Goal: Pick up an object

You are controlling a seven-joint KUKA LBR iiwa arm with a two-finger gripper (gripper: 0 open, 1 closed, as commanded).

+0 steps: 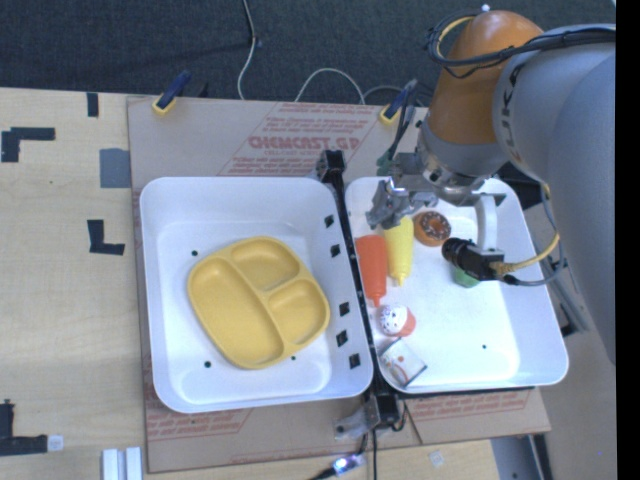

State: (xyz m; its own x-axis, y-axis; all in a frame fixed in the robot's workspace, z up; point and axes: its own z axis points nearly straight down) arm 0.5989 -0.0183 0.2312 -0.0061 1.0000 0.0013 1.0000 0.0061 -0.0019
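Here, best to come straight down over the yellow bottle [400,251], centre-right of frame in the right bin [500,353], touching the orange carrot [372,266]. Jaws [388,206] hover at its top end; open or closed, cannot tell. Crowded by brown cookie [433,228], green block [465,274]. Left of frame: yellow tray [258,300].

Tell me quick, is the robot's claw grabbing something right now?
End effector: cannot be told; it hangs over the right bin, just above the yellow bottle and the orange carrot.

A robotics lab: white bins [150,268] on a cardboard-covered bench [60,268], cables [250,28] trailing.
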